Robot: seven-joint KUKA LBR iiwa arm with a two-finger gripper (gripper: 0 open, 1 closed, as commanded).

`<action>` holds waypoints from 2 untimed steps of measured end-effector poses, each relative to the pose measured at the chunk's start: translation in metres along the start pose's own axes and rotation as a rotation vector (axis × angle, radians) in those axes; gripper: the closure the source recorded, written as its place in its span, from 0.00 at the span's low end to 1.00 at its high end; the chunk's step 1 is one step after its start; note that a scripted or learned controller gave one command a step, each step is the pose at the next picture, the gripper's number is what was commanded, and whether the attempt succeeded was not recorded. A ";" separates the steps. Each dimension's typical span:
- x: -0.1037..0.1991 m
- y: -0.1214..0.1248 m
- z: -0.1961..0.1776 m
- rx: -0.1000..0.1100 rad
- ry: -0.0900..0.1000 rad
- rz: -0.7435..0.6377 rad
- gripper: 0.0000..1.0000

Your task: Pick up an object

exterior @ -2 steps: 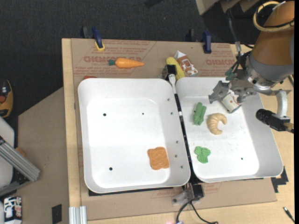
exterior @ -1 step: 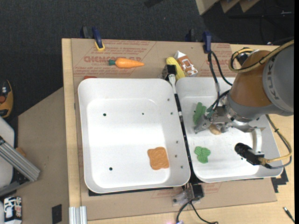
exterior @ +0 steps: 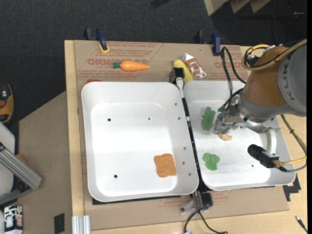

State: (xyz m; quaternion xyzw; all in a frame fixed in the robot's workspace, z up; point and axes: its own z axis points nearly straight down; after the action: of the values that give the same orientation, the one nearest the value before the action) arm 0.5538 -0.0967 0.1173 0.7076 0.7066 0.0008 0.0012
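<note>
Camera view: jaws (exterior: 225, 126), state unclear, hang above a tan piece (exterior: 224, 137); descend straight, centred, then close.

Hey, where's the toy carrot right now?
The toy carrot lies on the cardboard outside the bins, just beyond the left bin's far rim, left of the yellow banana.

My arm (exterior: 287, 82) reaches in from the right edge, grey with its orange band bulging above the wrist, bent steeply downward. My gripper (exterior: 224, 126) points down toward the left, low over the right bin's middle.
</note>
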 end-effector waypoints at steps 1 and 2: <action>0.032 -0.012 -0.258 -0.017 -0.001 -0.006 1.00; 0.064 -0.027 -0.429 -0.020 0.000 -0.006 1.00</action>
State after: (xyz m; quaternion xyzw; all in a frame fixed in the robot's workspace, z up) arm 0.5254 -0.0322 0.5459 0.7053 0.7088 0.0078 0.0080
